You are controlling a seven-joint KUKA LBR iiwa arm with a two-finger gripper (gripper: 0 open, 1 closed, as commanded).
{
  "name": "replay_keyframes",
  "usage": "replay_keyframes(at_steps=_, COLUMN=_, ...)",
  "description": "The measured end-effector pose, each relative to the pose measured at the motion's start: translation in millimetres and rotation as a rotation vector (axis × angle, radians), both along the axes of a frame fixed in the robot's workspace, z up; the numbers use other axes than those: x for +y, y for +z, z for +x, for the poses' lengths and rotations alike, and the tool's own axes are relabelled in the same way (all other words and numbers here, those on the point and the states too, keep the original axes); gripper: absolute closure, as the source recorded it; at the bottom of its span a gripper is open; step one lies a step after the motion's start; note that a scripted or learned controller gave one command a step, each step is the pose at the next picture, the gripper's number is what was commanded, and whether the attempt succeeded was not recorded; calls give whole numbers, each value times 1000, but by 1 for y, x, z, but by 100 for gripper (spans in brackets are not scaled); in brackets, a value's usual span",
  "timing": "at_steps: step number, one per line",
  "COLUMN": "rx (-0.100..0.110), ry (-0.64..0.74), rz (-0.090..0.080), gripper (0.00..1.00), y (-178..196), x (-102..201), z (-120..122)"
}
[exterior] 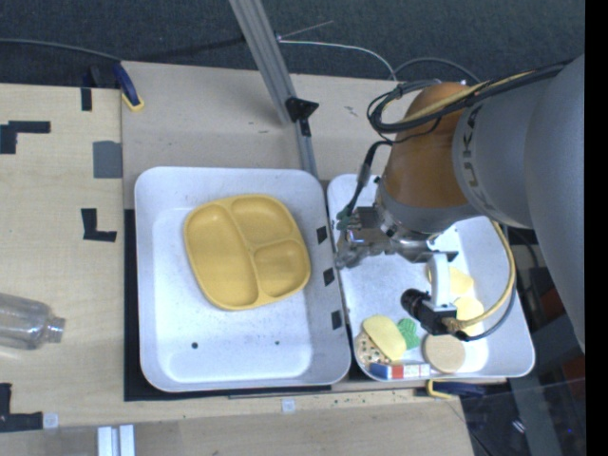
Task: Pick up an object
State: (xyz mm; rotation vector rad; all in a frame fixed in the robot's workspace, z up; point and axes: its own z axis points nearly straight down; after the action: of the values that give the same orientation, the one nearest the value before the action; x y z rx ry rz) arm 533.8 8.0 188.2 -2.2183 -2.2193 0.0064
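Camera view: grey arm point(494, 150) with orange band reaches from right, low over right bin point(508, 354). Gripper point(356, 240) sits at that bin's upper left, near the divider between bins; can't tell its finger state, nothing seen held. Small objects cluster at right bin's front: pale yellow piece point(384, 336), green piece point(408, 332), tan round disc point(445, 351). Left bin point(171, 350) holds a yellow divided plate point(247, 251). Clear bottle point(27, 321) lies on bench at far left.

We note matt yellow plastic on the divided plate point(248, 251), speckled white plastic bins point(157, 283), pale wood-grain bench point(57, 264), clear plastic bottle point(27, 323).
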Motion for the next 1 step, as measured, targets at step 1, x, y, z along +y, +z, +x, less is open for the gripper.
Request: replay_keyframes(at_steps=1, rx=0, ry=-4, rz=-1, gripper=100, y=0, x=-34, z=-28)
